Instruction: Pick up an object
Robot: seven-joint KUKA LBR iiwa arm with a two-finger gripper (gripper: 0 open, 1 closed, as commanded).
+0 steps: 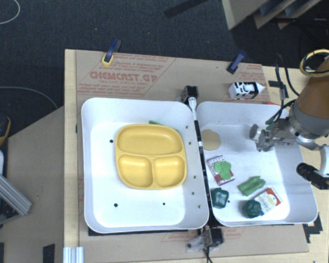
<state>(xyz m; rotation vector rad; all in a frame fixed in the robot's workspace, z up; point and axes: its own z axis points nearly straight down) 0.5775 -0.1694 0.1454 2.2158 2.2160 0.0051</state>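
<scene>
**Small, light pieces wait in the right bin, below the gripper**

The task names no particular object, so any of the small items in the right white bin (295, 162) would serve. The likeliest candidate, by judgement, is the green ridged pod-shaped toy vegetable (251, 185), lying at a slant in the lower half of that bin. It looks like hollow plastic: light, stiff and somewhat slick, so a grip across its narrow width near the middle should hold better than one at its tapered ends.

Just beside it, toward the bin's lower edge, sit a dark green rounded toy (252, 208) and a flat white packet with red print (269, 199); these 2 touch or nearly touch, which makes either harder to take alone. To the left lie a dark green pepper-like toy (220, 198), a flat card with a green picture (221, 169) and a tan round disc (211, 139). The flat pieces offer little edge for 2 fingers.

The gripper (265, 137) hangs over the upper part of the right bin, well apart from the pod. Whether it is released or clenched cannot be told, and nothing is seen in it.

The left white bin (94, 168) carries a yellow 3-compartment plastic tray (150, 155).
</scene>
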